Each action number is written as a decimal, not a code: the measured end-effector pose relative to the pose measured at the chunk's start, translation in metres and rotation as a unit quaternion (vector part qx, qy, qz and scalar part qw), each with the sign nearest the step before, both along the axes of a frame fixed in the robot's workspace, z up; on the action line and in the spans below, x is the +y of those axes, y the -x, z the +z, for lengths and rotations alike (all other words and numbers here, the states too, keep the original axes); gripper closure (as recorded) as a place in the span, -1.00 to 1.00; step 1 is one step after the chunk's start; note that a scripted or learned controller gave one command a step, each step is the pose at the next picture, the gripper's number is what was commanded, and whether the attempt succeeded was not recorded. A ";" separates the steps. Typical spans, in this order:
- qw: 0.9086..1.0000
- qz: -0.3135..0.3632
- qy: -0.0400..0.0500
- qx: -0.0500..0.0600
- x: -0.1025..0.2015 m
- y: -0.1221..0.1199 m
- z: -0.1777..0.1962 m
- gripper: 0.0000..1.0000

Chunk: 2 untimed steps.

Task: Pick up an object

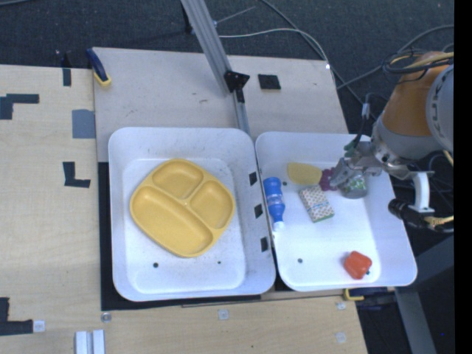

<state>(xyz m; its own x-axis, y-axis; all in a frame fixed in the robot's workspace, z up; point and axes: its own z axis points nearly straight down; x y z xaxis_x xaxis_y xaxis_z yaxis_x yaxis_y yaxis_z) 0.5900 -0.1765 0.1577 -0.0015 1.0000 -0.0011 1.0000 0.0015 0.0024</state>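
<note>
- Reaching in from the right of the camera view, the grey arm [424, 116] with its orange band brings the pincer [346, 177] low over the upper part of the right bin [383, 271].
- How far the pincer is spread cannot be told; nothing is seen between its tips.
- Just left of the pincer lies a pale yellow object [303, 172], with a patterned packet [316, 203] near below it.
- A blue bottle [273, 200] lies along that bin's left wall, and a red object [358, 264] sits near the lower right corner.
- The left bin [125, 271] holds a yellow divided plate [182, 207].
- Both bins rest on the table [44, 198].
</note>
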 end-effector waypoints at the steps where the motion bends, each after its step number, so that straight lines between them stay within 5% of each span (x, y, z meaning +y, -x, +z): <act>1: 1.000 0.000 0.000 -0.001 0.003 -0.006 0.062 1.00; 2: 1.000 0.000 0.000 0.000 0.004 -0.007 0.083 1.00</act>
<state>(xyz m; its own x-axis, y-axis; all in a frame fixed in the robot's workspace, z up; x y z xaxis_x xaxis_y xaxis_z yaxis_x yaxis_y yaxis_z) 0.5970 -0.1727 0.2409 -0.0022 1.0000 -0.0005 1.0000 0.0022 0.0017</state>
